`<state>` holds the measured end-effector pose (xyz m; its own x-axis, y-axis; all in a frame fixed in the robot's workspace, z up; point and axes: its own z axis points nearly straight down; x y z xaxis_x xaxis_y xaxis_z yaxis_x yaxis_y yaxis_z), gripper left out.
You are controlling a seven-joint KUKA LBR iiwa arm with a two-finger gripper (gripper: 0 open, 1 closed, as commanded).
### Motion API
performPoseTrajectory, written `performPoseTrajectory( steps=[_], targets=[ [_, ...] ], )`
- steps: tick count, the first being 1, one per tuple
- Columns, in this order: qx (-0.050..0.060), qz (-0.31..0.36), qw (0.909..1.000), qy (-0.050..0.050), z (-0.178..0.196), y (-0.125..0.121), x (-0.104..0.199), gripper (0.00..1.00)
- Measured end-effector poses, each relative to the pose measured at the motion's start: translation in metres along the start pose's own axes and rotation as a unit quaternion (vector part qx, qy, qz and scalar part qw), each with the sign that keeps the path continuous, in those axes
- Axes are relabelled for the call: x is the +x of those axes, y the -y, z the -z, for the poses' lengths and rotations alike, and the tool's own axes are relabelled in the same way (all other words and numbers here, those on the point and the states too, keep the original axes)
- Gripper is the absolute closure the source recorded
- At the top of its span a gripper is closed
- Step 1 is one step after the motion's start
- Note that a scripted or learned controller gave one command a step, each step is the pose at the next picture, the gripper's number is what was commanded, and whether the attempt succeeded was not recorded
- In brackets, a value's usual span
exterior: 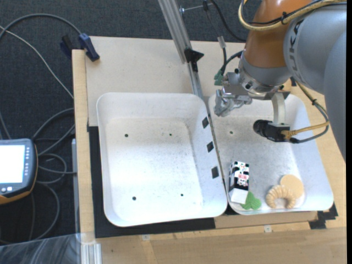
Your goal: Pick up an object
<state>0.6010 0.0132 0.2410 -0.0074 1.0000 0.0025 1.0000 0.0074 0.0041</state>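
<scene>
Dark carpet surrounds the desk (137,65), which carries two white bins. Over the right bin's (313,164) far left corner hangs the tool (224,106); whether it is released or clenched I cannot tell. Along that bin's near edge lie a cow-print carton (239,176), a green piece (252,202) and a croissant (285,191).
</scene>
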Motion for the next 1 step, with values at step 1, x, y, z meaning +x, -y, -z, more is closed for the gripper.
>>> performPoseTrajectory(
  steps=[1],
  targets=[
    [0.001,0.000,1.0000,0.000,-0.0138,-0.0232,0.0534,1.00]
  ],
)
